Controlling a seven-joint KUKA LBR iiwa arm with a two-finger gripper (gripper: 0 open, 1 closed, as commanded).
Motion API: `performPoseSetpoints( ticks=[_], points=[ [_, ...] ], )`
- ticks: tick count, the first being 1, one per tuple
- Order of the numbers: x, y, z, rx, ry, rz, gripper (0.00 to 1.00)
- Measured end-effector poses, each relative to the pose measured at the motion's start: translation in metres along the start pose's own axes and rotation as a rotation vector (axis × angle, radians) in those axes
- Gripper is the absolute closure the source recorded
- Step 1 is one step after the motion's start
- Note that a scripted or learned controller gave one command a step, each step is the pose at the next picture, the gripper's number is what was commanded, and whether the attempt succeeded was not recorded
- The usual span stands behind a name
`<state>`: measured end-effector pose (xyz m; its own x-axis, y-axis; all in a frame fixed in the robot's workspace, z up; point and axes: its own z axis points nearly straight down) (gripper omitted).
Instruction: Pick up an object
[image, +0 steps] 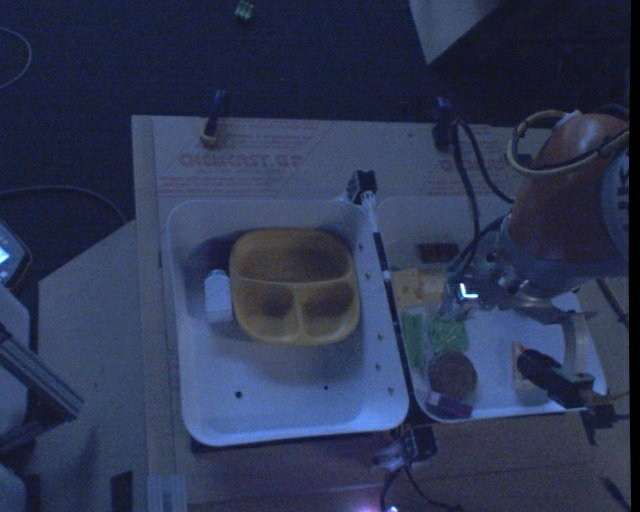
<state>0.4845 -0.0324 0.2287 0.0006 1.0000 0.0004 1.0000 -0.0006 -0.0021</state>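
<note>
Green packet (447, 334) in right bin (497, 352), under claw (462, 296); claw's grip impossible to tell; bench lettering unreadable.

Dim, blue-tinted overhead view.
Soft focus and grain throughout; the surface (150, 300) fades into darkness beyond its far edge.

Yellow divided tray (293, 286) lies flat in left bin, white bottle (217, 296) touching its left. Right bin: round brown obj (452, 373), green item (447, 333).
</note>
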Motion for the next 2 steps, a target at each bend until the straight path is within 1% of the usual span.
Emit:
performPoseSetpoints(
  ticks=[1, 2],
  points=[
    [-0.006, 0.011, -0.004, -0.005, -0.001, -0.001, 1.00],
    [0.005, 0.012, -0.004, -0.004, -0.001, -0.003, 1.00]
  ],
)
